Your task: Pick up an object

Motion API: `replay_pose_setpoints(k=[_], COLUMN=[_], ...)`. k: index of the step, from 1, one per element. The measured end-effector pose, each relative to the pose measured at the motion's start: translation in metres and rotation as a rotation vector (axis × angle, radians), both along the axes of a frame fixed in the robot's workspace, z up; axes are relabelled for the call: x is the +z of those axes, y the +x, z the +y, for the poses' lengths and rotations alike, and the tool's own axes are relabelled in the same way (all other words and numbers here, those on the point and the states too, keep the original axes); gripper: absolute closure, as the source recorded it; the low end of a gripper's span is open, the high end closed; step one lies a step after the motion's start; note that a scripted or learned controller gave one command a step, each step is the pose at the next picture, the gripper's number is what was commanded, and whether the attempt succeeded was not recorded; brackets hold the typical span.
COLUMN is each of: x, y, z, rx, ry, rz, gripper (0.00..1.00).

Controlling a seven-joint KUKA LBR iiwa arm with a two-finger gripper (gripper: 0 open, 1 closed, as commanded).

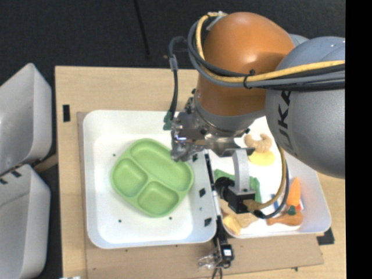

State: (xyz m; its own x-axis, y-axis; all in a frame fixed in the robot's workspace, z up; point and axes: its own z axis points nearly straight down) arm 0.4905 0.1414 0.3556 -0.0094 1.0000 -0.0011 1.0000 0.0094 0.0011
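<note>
A light green divided plate (152,177) lies flat in the left white bin (104,214). The gripper (180,146) hangs under the big orange wrist band, right at the plate's upper right rim, close to the wall between the two bins. The wrist body covers the gripper's tip, so I cannot see whether anything is between it and the plate. In the right bin (317,214) lie a pale yellow and tan toy (260,149), an orange carrot-like piece (294,201), a green piece (254,184) and a tan piece (233,224).
The arm's grey and orange bulk covers the upper part of the right bin and the dividing wall. The wooden bench (70,92) borders the bins, with white containers (20,115) off its left edge.
</note>
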Motion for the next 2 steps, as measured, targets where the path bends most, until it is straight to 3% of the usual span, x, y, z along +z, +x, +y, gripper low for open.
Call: replay_pose_setpoints(k=[2], x=[0.0199], y=[0.0014], z=[-0.0015], rx=[0.022], ry=[-0.004], rz=[0.001], gripper=[1.00])
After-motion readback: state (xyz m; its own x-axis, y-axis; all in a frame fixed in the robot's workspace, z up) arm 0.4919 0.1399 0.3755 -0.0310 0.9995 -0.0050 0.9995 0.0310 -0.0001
